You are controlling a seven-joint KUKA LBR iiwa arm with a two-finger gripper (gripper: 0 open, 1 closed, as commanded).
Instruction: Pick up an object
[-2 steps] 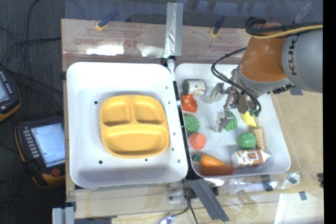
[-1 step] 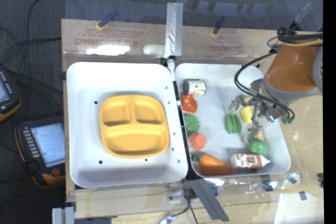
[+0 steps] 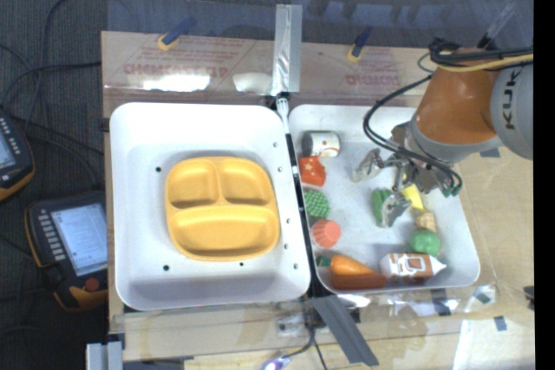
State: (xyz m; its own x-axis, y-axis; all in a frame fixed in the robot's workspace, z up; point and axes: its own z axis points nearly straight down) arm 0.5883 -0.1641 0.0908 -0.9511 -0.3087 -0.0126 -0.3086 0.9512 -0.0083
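My gripper (image 3: 383, 185) hangs low over the middle of the right bin (image 3: 460, 212), fingers spread open, below the orange wrist band. A small green piece (image 3: 381, 204) lies on the bin floor right by the nearer fingertip (image 3: 396, 207); whether they touch I cannot tell. A yellow piece (image 3: 415, 198) sits just right of it, partly under the wrist. Around them lie a green ball (image 3: 425, 242), a small carton (image 3: 413, 266), a carrot (image 3: 351, 271), a pink round fruit (image 3: 326, 232), a green bumpy fruit (image 3: 316, 204), a red piece (image 3: 312, 172) and a white can (image 3: 322, 143).
The left bin (image 3: 139, 143) holds a yellow divided plate (image 3: 223, 205). A ridge (image 3: 293, 186) separates the two bins. Black cables loop from the wrist over the right bin's far edge. Bare floor shows in the right bin's upper middle.
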